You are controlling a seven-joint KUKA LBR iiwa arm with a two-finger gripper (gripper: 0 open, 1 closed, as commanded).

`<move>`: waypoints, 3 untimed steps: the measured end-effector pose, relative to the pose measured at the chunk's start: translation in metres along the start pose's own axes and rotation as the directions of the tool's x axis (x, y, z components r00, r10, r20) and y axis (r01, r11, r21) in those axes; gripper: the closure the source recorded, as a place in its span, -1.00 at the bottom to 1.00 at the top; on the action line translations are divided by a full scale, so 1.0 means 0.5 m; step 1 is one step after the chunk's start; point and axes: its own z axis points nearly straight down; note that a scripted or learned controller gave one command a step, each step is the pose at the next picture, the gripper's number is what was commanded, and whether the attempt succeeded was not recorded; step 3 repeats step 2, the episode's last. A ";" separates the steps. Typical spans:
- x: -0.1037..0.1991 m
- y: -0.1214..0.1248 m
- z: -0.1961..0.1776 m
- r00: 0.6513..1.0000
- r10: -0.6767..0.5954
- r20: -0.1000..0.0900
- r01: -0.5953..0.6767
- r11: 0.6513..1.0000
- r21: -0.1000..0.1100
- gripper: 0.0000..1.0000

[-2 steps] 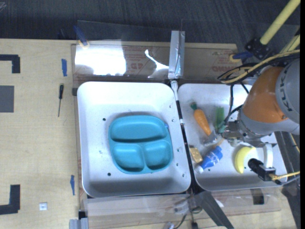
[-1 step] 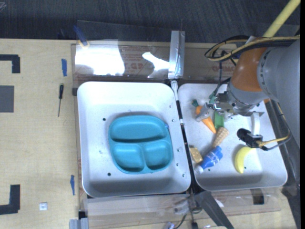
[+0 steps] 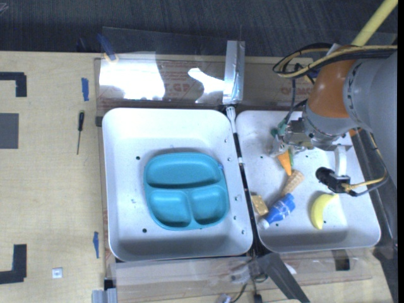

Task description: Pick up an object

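Observation:
My gripper (image 3: 286,141) hangs low over the back left part of the right bin (image 3: 363,232). Directly in front of it lies a small orange carrot-shaped piece (image 3: 286,162), its upper end touching or just under the gripper tip. Whether the piece is held cannot be made out. A tan waffle cone (image 3: 292,183) lies just in front of the orange piece. Further forward are a blue bottle (image 3: 279,209) and a yellow banana (image 3: 320,209).
A tan bread-like chunk (image 3: 258,203) rests against the divider between the bins. The left bin (image 3: 120,137) holds a blue divided plate (image 3: 185,189). The grey arm with its orange band (image 3: 331,93) covers the right bin's back right corner.

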 end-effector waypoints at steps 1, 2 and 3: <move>0.125 -0.089 -0.179 0.995 0.098 -0.004 -0.098 0.995 0.005 1.00; 0.176 -0.167 -0.196 0.996 0.084 -0.003 -0.084 0.996 0.015 1.00; 0.176 -0.167 -0.196 0.996 0.084 -0.003 -0.084 0.996 0.015 1.00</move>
